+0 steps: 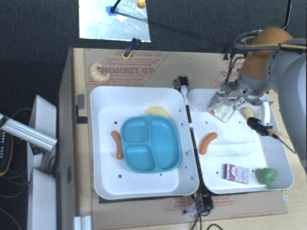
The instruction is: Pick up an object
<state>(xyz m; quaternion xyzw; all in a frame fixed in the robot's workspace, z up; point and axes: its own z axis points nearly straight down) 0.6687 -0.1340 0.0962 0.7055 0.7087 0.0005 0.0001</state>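
Grey gripper [229,101] is seen low over the right bin [283,169], apparently touching a small packet [223,112]; its grasp cannot be told.

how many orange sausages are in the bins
2. One sausage lies in the left bin, just left of the blue tray. The other sausage lies in the right bin, near the divider. The tray could hide more.

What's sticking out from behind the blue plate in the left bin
A pale yellow object peeks out past the far edge of the blue divided plate in the left bin. The plate covers the rest of it, so its shape can't be told.
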